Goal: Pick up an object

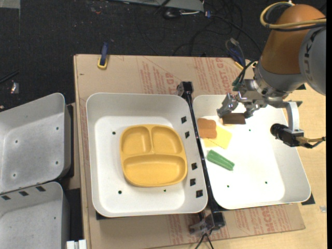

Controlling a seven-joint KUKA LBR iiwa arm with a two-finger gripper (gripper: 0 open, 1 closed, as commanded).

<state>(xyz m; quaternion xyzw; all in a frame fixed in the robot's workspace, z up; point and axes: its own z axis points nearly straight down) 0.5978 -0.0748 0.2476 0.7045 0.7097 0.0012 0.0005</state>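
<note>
My gripper (236, 114) hangs over the far left part of the right bin (270, 191). It is shut on a small dark brown block (234, 120), which shows between the two fingertips. Just left of it an orange-brown block (207, 128) lies by the bin's left wall. A flat yellow piece (222, 138) lies beside that block, below the gripper. A green stick-shaped piece (220, 160) lies nearer the front. In the left bin (104, 191) rests a yellow divided plate (154, 155).
The arm's orange band and grey wrist (290, 40) rise over the right bin's far right corner. A black fitting with a cable (284, 133) sticks out at the bin's right side. A black divider (196, 144) separates the bins. White lids (31, 139) lie left of the bench.
</note>
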